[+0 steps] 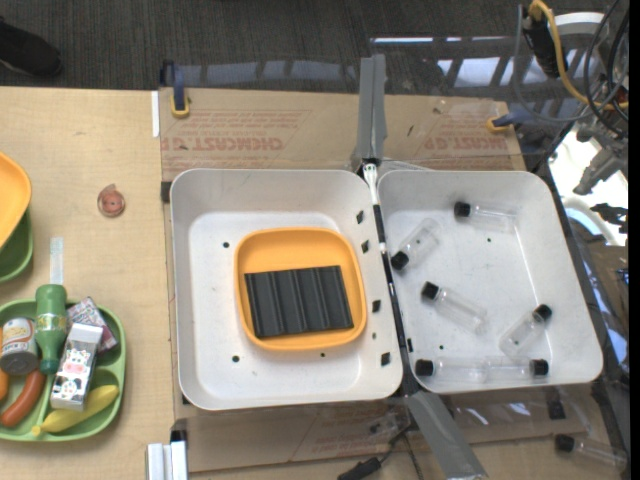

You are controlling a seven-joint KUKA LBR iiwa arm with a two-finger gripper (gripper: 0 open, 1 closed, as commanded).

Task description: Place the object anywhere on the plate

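An orange plate [299,242] with rounded corners lies in the middle of the left bin [200,268]. A black ribbed rectangular object [300,301] rests flat on the plate, inside its rim. In the right bin [560,268] lie several clear vials with black caps, among them one at the back [483,213], one near the divider [413,245] and one in the middle [452,303]. More vials lie along that bin's front wall [480,370].
On the wooden table to the left stands a green plate [105,408] of toy food, with an orange bowl [10,203] and a small pink disc [111,201] nearby. Cardboard [270,133] lies under the bins. Cables and metal framing [590,58] crowd the back right.
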